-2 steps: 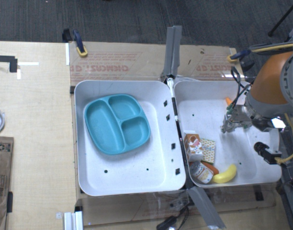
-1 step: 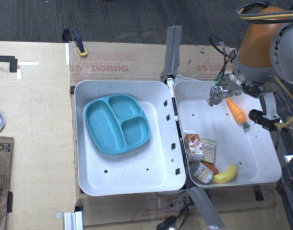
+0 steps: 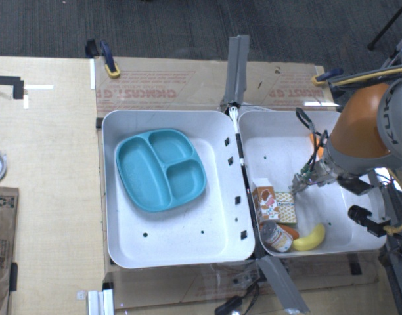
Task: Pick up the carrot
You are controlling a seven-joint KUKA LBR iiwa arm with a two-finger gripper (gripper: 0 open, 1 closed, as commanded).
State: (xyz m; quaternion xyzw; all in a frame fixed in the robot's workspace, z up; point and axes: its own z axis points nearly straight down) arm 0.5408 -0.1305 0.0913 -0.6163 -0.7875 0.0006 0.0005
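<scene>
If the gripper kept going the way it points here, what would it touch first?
The gripper points down-left toward the small box, probably its first contact; the carrot lies beyond, by the can. Depth is unclear.

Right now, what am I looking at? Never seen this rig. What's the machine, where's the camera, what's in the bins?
One camera looks down at a slant on a bench with two shallow white bins. The grey and orange robot arm reaches in from the right; its tool hangs over the right bin. I cannot tell whether it grips anything. The left bin holds a blue divided plate. Near the right bin's front edge lie a small snack box, a can, a banana and an orange carrot, mostly hidden between can and banana.
</scene>
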